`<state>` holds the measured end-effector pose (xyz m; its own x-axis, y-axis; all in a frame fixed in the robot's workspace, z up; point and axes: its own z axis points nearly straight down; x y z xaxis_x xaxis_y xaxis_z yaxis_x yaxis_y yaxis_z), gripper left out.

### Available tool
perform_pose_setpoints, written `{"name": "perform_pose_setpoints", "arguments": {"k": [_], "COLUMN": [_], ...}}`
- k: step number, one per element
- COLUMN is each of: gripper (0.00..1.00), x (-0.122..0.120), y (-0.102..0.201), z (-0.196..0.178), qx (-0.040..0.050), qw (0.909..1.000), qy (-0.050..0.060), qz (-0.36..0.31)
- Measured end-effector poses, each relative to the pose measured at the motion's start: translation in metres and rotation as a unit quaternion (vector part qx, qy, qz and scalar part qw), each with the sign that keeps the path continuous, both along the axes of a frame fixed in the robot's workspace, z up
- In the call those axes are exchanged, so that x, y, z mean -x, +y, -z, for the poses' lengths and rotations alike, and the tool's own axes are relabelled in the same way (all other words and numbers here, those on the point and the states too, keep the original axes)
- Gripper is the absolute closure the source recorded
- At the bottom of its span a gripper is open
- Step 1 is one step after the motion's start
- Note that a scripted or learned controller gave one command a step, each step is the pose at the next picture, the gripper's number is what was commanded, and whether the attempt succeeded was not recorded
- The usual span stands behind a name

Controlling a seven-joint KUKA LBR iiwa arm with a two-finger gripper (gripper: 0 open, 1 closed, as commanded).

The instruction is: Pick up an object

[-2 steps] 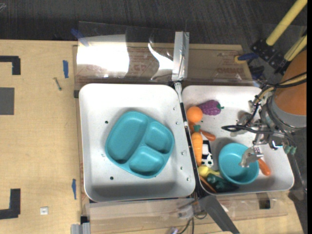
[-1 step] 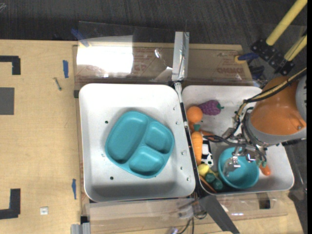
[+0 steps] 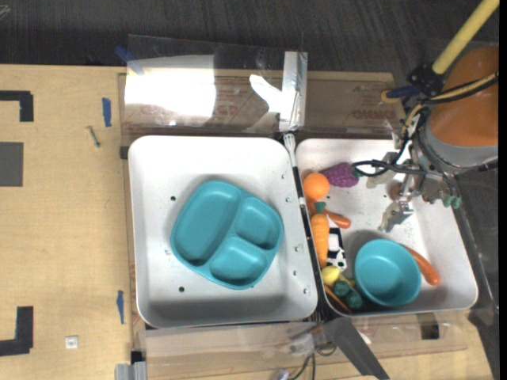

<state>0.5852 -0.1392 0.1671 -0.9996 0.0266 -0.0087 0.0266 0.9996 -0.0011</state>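
Observation:
The right bin [image 3: 453, 232] holds several small items. An orange ball [image 3: 316, 186], a purple piece [image 3: 342, 175] and an upright carrot [image 3: 319, 232] lie along its left side. Below them sit a black-and-white piece [image 3: 336, 250], a small yellow piece [image 3: 330, 275] and a green piece [image 3: 346, 294]. A teal bowl [image 3: 386, 271] stands at the front, with an orange carrot-like piece [image 3: 426, 269] against its right rim. My gripper [image 3: 396, 212] hangs over the bare middle of this bin, just above the bowl's far rim and right of the purple piece. I see nothing in it.
In the left bin [image 3: 150, 212] lies a teal divided plate [image 3: 227, 232]. A clear plastic sheet [image 3: 214, 93] and a taped upright strip [image 3: 293, 89] stand behind the bins. The arm's orange band [image 3: 467, 109] and cables sit over the right bin's far right corner.

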Motion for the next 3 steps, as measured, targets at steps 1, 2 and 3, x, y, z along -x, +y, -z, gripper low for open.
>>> {"name": "perform_pose_setpoints", "arguments": {"k": [1, 2, 3], "gripper": [0.0, 0.0, 0.0], "x": [-0.012, 0.059, -0.074], "y": [-0.036, -0.046, -0.071], "z": [0.08, 0.079, 0.08], "qx": [-0.0004, 0.0013, -0.0025], "qw": [0.9994, 0.9999, 0.987], "qy": [0.0, -0.001, 0.009], "qz": [-0.035, 0.014, 0.16]}}
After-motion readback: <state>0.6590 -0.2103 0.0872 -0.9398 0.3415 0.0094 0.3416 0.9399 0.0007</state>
